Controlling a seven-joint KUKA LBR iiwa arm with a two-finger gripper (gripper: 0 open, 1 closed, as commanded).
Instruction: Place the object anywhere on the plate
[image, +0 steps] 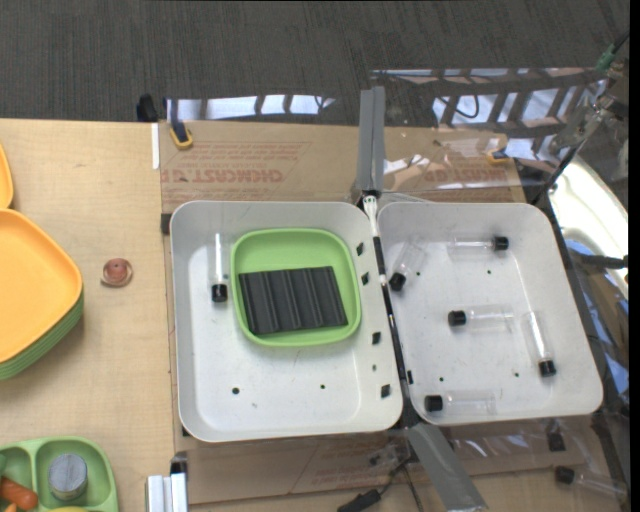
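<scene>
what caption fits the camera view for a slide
Green plate holding a dark ribbed block in the left bin; clear tubes scattered in the right bin.

Glossy green plastic plate (296, 251), ribbed black insert (295, 299)

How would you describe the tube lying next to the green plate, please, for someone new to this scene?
Find the left white bin, which holds a green plate. Just left of the plate lies one clear tube with a black cap at its near end; the other tubes are in the right bin.

Single fixed camera above bench (90, 190), slanted downward, both white bins (200, 400) in mid-frame.
</scene>
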